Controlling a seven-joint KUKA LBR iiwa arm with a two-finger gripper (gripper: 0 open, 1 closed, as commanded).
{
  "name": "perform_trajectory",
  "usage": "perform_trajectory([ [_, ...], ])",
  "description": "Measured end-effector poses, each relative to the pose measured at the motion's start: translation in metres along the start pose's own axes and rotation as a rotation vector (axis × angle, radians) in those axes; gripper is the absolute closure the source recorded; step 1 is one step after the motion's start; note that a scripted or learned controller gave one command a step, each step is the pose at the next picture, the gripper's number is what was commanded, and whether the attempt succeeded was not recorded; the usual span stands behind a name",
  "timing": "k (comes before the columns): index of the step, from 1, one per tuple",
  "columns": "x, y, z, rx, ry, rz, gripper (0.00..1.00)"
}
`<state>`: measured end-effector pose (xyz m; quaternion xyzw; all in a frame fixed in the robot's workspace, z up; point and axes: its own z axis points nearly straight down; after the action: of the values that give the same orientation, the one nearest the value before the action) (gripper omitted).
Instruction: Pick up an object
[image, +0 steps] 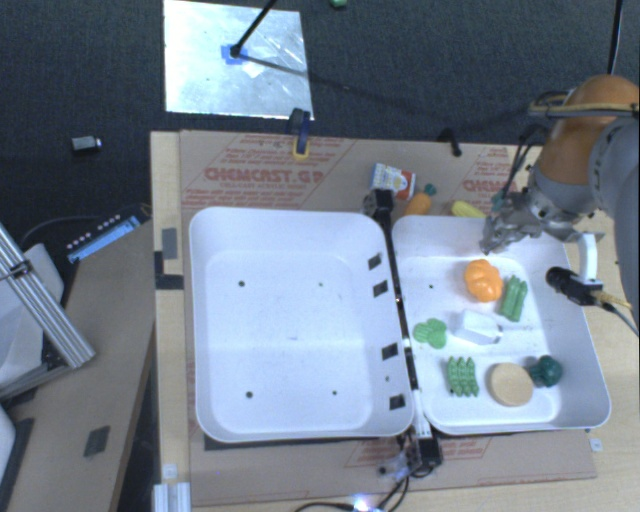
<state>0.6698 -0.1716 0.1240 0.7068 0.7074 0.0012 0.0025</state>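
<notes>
Grey two-finger gripper (497, 238) over the right white bin's (585, 385) far edge — finger state impossible to tell; round orange plastic fruit (483, 280) lying just below, apart.

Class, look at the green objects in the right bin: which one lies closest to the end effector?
The long ribbed green piece beside the orange ball; the other green objects sit farther down the bin from the end effector.

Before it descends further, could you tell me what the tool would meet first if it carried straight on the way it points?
Probably bare floor of the right bin, near its far edge; the tool points down there, with the orange object beside that line. Depth is unclear.
</notes>
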Motion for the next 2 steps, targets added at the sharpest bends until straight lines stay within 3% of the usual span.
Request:
perform_trajectory([
  [1, 0.025, 0.002, -0.269, -0.018, -0.003, -0.006, 1.00],
  [2, 0.070, 0.001, -0.423, -0.017, -0.001, -0.009, 1.00],
])
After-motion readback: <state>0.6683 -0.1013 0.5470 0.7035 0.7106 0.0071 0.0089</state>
